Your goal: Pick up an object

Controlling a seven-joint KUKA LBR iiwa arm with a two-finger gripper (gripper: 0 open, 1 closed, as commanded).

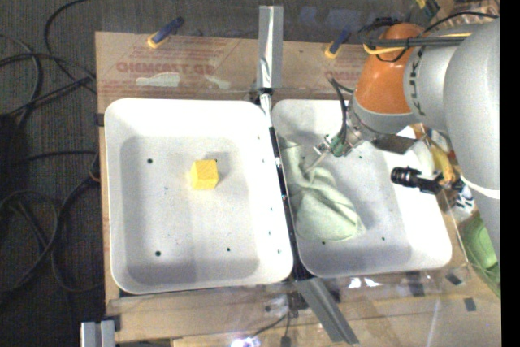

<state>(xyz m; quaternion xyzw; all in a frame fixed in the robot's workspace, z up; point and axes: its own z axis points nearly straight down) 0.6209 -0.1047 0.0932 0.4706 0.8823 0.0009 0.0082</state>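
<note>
The thick, rounded, matt grey metal arm (475,106) carries a glossy orange band (383,81) shaped like a dome above the wrist, with dark lettering on the grey shell beside it. Below the band sits a grey collar, narrowing to a small tool (335,145) with greenish tips. A thin yellow-and-black cable (406,39) arcs over the band.

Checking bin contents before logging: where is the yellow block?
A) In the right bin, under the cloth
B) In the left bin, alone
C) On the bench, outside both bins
B: the yellow block lies alone on the left bin's floor; the cloth is in the right bin.
</note>
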